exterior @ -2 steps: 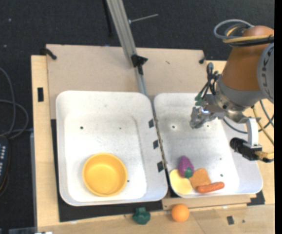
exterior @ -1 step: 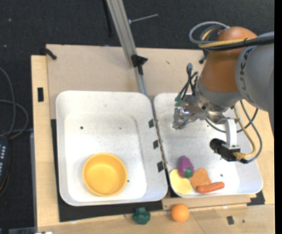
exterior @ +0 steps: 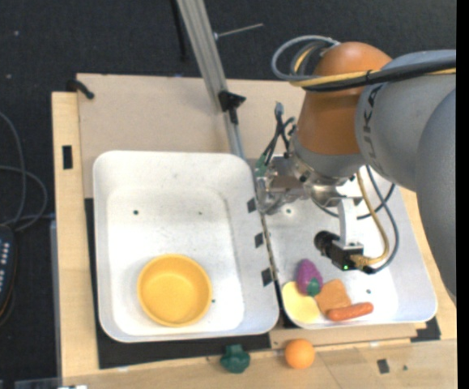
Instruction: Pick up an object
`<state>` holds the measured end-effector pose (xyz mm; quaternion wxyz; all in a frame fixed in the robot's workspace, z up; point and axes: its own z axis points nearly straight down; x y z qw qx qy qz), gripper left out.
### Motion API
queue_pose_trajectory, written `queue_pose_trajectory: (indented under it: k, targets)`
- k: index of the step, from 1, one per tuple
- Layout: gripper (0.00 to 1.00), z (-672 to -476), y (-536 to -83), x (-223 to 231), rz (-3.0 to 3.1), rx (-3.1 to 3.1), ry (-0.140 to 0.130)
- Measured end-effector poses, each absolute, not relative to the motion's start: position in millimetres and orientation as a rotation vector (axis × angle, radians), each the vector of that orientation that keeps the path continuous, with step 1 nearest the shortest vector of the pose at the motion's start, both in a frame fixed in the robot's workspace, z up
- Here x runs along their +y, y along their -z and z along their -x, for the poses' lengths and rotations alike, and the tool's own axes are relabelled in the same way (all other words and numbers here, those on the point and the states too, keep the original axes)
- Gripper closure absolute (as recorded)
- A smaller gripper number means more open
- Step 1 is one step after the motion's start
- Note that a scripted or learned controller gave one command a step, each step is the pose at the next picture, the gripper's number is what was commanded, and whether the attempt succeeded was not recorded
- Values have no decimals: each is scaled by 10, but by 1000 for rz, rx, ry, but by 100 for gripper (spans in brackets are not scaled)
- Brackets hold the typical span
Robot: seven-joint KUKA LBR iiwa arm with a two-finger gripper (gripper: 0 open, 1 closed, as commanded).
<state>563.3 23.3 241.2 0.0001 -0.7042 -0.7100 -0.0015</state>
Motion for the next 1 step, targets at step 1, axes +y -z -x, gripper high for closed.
queue_pose_trajectory:
  k: [1]
  targets:
    - [100, -5796, -2452, 696, 2217, -2225, 0]
